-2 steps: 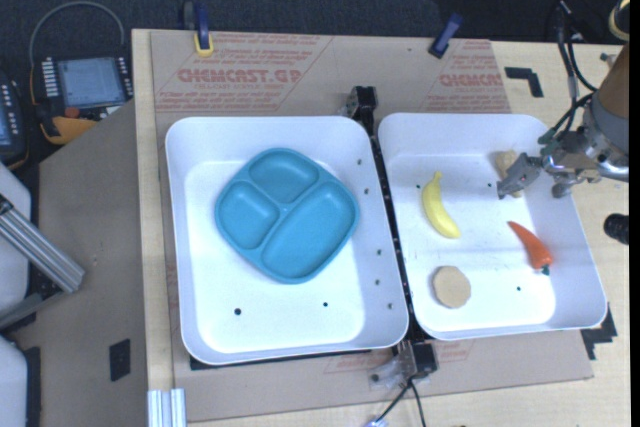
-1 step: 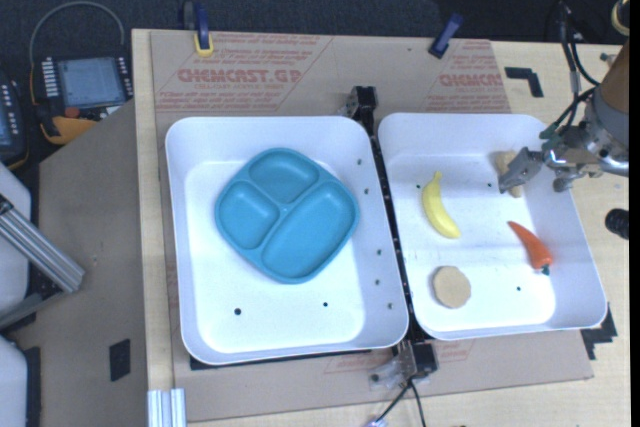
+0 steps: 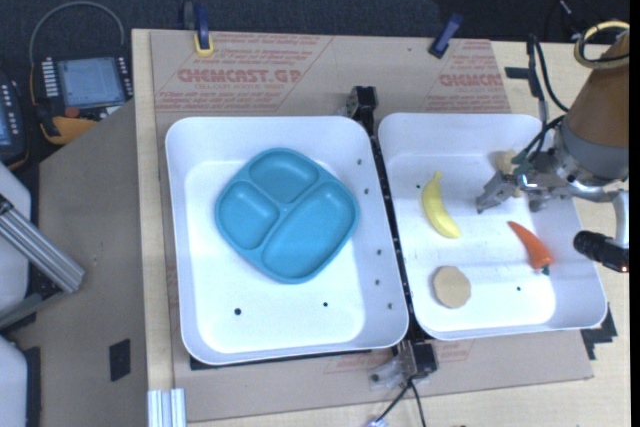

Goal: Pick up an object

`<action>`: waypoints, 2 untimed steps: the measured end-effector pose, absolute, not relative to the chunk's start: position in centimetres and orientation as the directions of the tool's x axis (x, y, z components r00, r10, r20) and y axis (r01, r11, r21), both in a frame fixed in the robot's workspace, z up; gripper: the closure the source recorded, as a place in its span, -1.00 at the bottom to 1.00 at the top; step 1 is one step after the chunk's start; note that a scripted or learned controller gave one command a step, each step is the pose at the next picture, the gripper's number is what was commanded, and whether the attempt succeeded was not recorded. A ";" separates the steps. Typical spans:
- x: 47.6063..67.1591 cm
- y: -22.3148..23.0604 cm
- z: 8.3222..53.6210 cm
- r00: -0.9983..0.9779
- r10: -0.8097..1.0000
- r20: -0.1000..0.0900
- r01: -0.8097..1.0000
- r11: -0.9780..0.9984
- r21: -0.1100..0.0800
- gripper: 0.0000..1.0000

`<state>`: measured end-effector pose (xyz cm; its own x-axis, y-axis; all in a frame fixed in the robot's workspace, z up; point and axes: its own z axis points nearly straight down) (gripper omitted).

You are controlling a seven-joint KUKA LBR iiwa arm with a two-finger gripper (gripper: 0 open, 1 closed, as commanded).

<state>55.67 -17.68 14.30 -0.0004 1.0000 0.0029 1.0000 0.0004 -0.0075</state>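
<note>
While the scene is being viewed from the fixed camera above the bench, two shallow white bins are being shown side by side on a board. The left bin [image 3: 200, 315] is being occupied by a blue divided plate [image 3: 287, 214], which is lying flat near its middle. The right bin [image 3: 480, 130] is being entered from the right by the grey arm [image 3: 600, 130], whose orange band is being seen above the wrist.

The gripper [image 3: 508, 190] is being held over the upper right part of the right bin, with its fingers being spread apart and nothing being gripped between them. A yellow banana [image 3: 439, 206] is lying to the left of the gripper, near it but apart from it, its length running roughly up and down the view. An orange carrot [image 3: 531, 245] is lying just below the gripper, slanted down toward the right, and whether it is being touched cannot be told. A round tan cookie [image 3: 452, 287] is resting lower in the bin, below the banana and well apart from the gripper. All three objects are being left on the bin floor.
</note>
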 end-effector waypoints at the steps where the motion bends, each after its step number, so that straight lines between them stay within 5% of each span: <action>1: 55.6 -17.6 9.2 0.000 1.000 0.001 1.000 0.000 -0.003 -1.00; 2: 55.7 -17.7 10.4 0.000 1.000 -0.001 1.000 0.000 0.001 1.00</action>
